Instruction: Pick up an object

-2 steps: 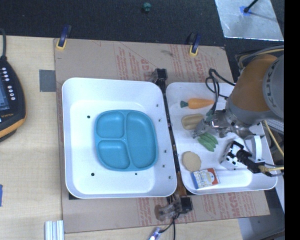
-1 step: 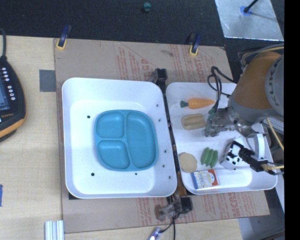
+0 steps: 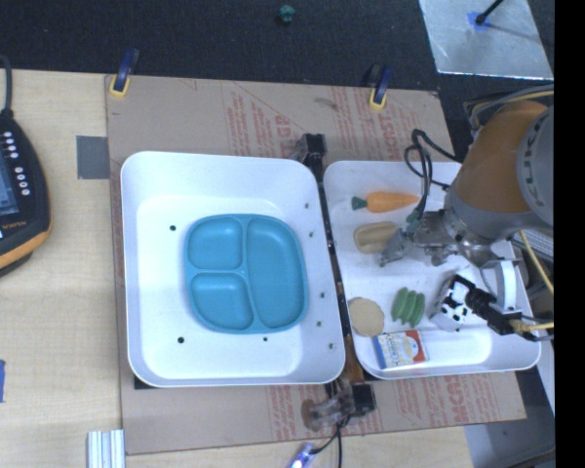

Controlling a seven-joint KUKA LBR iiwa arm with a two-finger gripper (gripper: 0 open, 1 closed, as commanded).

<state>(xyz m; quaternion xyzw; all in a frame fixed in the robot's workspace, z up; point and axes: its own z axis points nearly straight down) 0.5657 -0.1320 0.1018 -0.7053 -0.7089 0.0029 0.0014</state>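
A carrot is seen lying in the right bin, near its far wall, its long axis running across the view with the green top pointing left. The tool is placed just below it, above a tan oval piece. Whether its fingers are open cannot be told. Part of the bin is hidden by the arm.

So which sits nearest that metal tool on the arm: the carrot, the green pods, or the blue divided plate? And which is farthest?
Measured from the tool in the camera view:
1. Carrot, just above it in the right bin.
2. Green pods, below it in the same bin, only slightly farther than the carrot.
3. Blue divided plate, far off in the left bin.
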